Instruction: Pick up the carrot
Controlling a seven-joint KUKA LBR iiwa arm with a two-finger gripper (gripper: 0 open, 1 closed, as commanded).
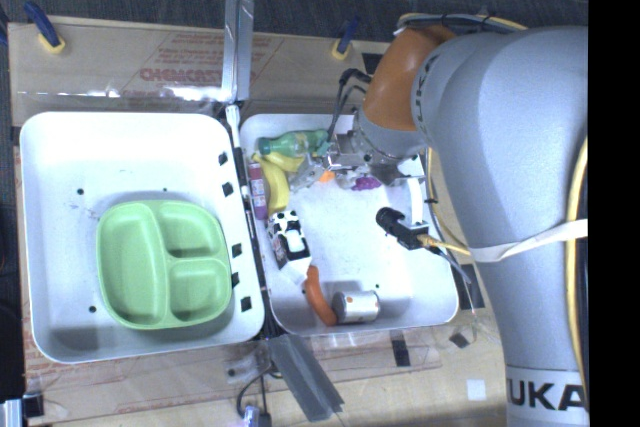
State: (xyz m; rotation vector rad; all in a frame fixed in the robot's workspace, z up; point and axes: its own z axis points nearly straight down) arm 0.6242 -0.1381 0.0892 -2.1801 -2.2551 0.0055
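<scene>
The carrot [316, 296] is a slim orange piece lying near the front edge of the right bin [437, 297], its tip against a silver can [355, 306]. My gripper [338, 162] is low over the back of that bin, among a pile of toys and well away from the carrot. Right beside it are a green leafy item [296, 143], a purple item [366, 182] and a small orange bit [325, 177]. The arm's grey body covers the bin's right side.
A yellow banana [275, 177] and a dark red tube [257, 187] lie along the right bin's left wall, with a black-and-white toy [290, 235] just in front of them. The left bin [60, 155] holds a green divided plate [165, 263].
</scene>
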